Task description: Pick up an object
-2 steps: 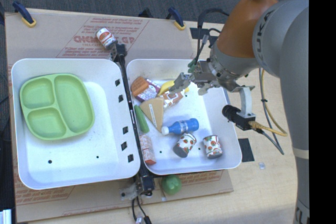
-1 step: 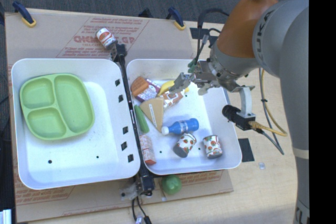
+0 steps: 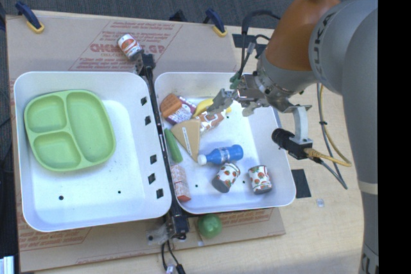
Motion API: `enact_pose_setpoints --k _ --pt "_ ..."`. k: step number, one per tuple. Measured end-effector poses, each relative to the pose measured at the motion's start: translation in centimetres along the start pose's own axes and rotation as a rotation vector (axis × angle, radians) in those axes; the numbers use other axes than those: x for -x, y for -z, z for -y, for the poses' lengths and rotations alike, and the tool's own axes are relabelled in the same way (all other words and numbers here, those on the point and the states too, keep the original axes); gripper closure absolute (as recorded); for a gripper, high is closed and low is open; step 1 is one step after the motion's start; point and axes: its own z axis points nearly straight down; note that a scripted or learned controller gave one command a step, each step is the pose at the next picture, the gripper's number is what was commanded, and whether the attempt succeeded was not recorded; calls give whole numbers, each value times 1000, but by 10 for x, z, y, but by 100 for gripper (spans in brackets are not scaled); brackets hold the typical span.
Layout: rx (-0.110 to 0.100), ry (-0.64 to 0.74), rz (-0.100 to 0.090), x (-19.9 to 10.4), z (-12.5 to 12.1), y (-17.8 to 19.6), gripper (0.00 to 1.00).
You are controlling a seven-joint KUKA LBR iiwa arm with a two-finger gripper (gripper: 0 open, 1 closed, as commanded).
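Note:
My gripper [image 3: 233, 105] hangs over the upper middle of the right bin [image 3: 276, 157], open, with nothing between its fingers. Its left finger sits just above a yellow banana [image 3: 204, 104] and a small orange-brown packet [image 3: 214, 120]. Below lie a blue bottle [image 3: 222, 154], a tan wedge [image 3: 188, 138], and two printed cans [image 3: 226, 176] [image 3: 259, 179]. An orange-brown item [image 3: 170, 103] and a pink packet [image 3: 186, 110] rest at the bin's upper left.
A green cucumber [image 3: 173, 145] and a reddish stick [image 3: 180, 182] lie along the right bin's left wall. The left bin [image 3: 128, 202] holds a green divided plate [image 3: 69, 129]. Outside the bins are a can [image 3: 130, 46] and a green ball [image 3: 209, 225].

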Motion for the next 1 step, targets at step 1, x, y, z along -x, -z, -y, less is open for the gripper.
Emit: enact_pose_setpoints --k 1 --pt "0 0 0 0 0 0 0"
